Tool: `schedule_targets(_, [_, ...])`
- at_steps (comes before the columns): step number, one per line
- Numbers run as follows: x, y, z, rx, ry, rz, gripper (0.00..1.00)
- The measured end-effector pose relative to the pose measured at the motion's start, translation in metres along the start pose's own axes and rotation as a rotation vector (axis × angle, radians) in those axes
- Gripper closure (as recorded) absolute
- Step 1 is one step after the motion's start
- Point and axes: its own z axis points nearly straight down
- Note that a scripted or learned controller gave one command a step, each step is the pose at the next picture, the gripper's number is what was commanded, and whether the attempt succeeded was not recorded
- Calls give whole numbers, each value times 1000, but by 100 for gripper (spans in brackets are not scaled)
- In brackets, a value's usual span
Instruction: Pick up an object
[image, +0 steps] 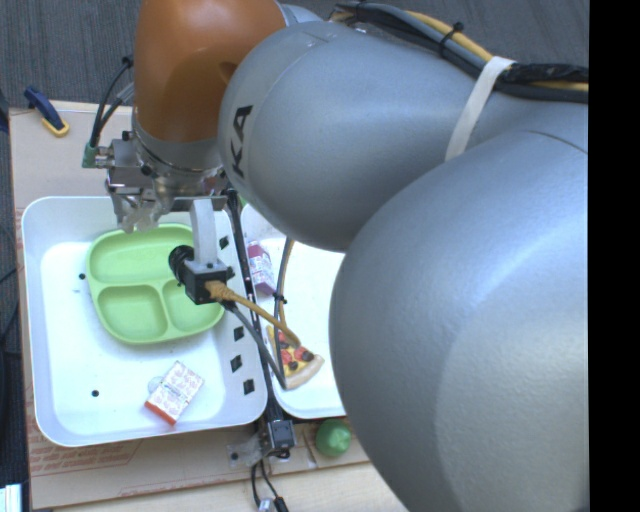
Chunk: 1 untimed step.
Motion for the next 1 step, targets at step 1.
schedule_targets(1, [-16, -87, 88, 6, -2, 2, 100])
